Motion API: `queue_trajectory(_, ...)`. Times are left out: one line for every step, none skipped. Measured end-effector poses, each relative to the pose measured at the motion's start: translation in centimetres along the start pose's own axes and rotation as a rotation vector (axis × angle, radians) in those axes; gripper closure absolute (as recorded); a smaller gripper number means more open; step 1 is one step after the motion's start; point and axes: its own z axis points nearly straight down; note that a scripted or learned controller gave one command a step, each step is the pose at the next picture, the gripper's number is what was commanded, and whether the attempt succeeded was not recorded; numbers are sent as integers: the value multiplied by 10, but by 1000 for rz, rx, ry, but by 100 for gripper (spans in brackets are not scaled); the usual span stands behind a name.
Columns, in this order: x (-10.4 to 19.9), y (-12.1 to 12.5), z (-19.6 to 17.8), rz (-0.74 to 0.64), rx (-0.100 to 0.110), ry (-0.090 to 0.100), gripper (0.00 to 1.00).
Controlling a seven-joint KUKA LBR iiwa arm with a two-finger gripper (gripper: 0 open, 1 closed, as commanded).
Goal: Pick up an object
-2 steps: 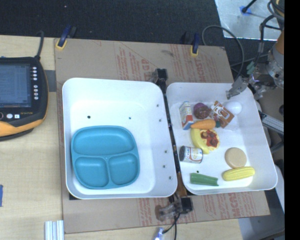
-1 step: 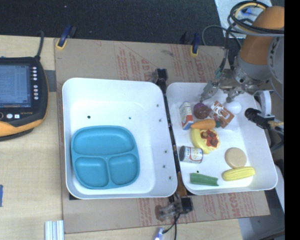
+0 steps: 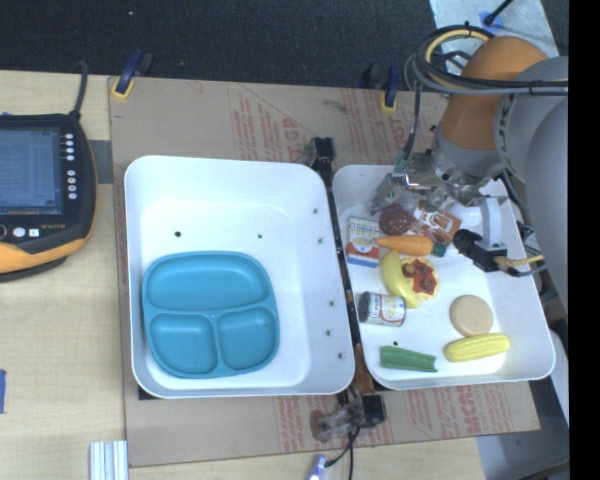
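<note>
A: While the pincer (image 3: 420, 180) is lowered at the far edge of the right bin (image 3: 525, 353), can its state be told?

B: It cannot be told. Nothing is seen held.

A: Where is a thing to be picked?

B: A carrot (image 3: 404, 245) is crowded between a banana (image 3: 400, 278) and packets, just beside it. A neighbour may be nudged, or the grasp missed.

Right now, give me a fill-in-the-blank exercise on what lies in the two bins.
1. The blue divided tray lies in the ____ bin.
2. The corn cob lies beside a round ____.
3. The orange carrot lies just above the ____.
4. The green vegetable lies near the right bin's ____ edge.

Missing words: left; cookie; banana; front
</note>
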Motion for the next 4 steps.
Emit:
queue_trajectory(9,6,6,2,-7,-6,0)
queue_trajectory(-30,0,-47,4,14,8,0)
queue_trajectory(-29,-95,17,3,12,7,0)
queue_trajectory(6,-38,20,1,24,9,0)
